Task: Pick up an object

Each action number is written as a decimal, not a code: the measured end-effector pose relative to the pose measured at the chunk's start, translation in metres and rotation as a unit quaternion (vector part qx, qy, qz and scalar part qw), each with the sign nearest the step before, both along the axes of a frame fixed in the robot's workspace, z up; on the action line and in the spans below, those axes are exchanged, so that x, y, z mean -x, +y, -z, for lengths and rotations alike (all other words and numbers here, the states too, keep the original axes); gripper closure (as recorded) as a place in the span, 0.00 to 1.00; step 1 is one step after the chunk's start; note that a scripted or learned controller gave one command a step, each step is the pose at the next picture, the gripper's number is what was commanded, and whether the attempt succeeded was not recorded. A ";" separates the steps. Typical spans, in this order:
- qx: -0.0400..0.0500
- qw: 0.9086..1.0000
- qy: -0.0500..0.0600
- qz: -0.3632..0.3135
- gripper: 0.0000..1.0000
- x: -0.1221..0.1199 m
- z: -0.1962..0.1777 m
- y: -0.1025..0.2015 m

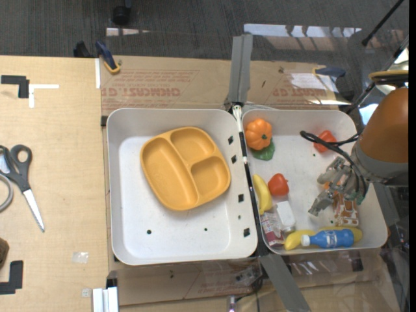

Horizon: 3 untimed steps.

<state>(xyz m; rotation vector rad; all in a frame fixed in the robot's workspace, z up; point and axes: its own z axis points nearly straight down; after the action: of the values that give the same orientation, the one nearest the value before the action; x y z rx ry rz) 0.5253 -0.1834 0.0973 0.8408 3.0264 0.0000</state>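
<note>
Two white bins sit side by side: the left bin (120, 194) holds one yellow divided plate (185, 166). The right bin (296, 119) holds one orange pumpkin (259, 132), one banana (262, 194), two red pieces (278, 184) (324, 140), one small packet (278, 221) and one blue-and-yellow bottle (325, 238). One pair of scissors (25, 184) lies on the bench (52, 129).

My arm and its working end, seen from above.

My wrist carries a broad, rounded orange band (390, 125) with a grey collar beneath it at its 6 o'clock. From there my gripper (330, 197) juts toward 8 o'clock: bare grey metal links, pale finger pieces, small orange-brown parts, thin coloured wires looped beside them. A black cable (325, 142) arcs off toward 10 o'clock.
</note>
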 end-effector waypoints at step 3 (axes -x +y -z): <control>0.000 1.000 0.000 0.028 1.00 -0.095 -0.170 0.099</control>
<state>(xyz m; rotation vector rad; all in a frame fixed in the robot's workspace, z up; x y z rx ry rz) 0.6207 -0.0839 0.2675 0.9254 3.0008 -0.0008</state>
